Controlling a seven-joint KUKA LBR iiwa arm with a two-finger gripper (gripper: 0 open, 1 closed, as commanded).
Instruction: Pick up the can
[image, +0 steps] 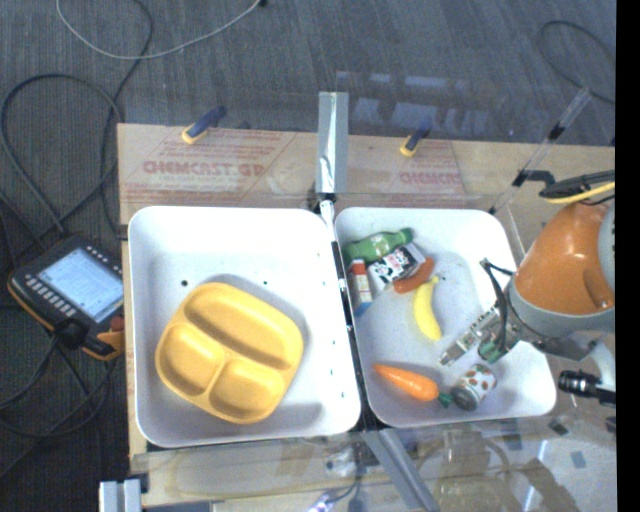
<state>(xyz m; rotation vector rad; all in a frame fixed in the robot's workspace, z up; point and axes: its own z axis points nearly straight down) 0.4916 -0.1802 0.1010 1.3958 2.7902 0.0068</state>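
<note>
- Tabletop (140, 170) of pale board carried two shallow white bins side by side, the left bin (150, 250) and the right bin (470, 225), with two clamps along its far edge.
- Left bin held a yellow divided tray (230, 350), lying toward that bin's near edge.
- Right bin held a green bottle (380, 245) at its far left corner, a small carton (397, 265) and a red sausage (413, 277) just beside it, a banana (428, 312) at the middle, and a carrot (407, 381) by the near edge.
- Can (474, 386) lay tilted at the right bin's near right corner, just right of the carrot's tip.
- Claw (470, 338) hung over the right bin between banana and can, just above the can; whether its fingers were spread or pressed together could not be told.
- Handheld pendant (70, 290) sat on the floor beyond the tabletop's left edge.
</note>
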